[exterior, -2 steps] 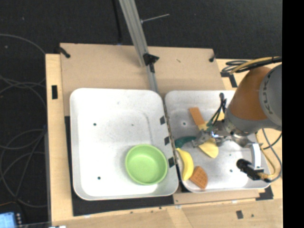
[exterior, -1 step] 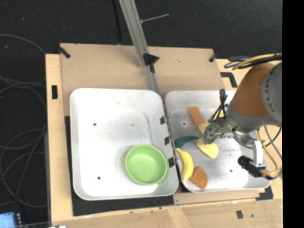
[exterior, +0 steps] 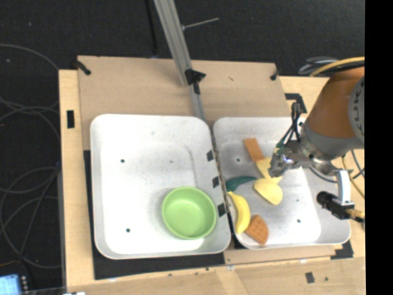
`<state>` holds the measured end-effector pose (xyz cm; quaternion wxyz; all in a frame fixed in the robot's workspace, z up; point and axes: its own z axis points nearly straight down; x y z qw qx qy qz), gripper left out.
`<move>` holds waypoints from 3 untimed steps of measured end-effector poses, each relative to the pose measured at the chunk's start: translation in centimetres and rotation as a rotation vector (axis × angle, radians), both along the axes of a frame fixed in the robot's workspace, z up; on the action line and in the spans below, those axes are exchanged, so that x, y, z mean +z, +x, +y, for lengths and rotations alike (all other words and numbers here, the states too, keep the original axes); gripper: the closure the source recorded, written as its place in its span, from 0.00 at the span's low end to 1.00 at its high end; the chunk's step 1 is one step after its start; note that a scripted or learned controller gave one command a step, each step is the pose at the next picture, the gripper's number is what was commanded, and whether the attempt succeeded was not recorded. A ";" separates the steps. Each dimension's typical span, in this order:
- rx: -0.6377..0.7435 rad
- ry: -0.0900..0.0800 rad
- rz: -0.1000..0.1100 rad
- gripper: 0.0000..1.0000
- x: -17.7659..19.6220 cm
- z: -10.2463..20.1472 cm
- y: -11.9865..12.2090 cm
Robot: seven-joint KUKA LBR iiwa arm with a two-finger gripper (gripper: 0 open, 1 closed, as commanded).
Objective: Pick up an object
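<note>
A grey KUKA arm with an orange band reaches in from the right over two shallow white bins on a bench. The left bin holds a green bowl near its front right corner. The right bin carries the clutter: a pale yellow wedge, a banana, an orange waffle-like piece, an orange block and a dark green item. The gripper sits low among these, just above the wedge and beside the orange block; how wide it stands, and whether it has hold of anything, cannot be told from this angle. With pieces crowded together, a closing grip could pinch two at once, or nudge the wedge aside and come up with nothing.
</note>
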<state>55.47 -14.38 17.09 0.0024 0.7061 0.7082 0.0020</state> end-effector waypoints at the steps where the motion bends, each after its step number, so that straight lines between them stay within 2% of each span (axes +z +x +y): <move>1: 0.000 -0.002 -0.003 1.00 6.3 -0.7 0.3; 2: 0.001 -0.001 -0.002 1.00 11.7 -0.8 0.4; 3: 0.002 -0.001 0.004 1.00 10.4 3.3 2.4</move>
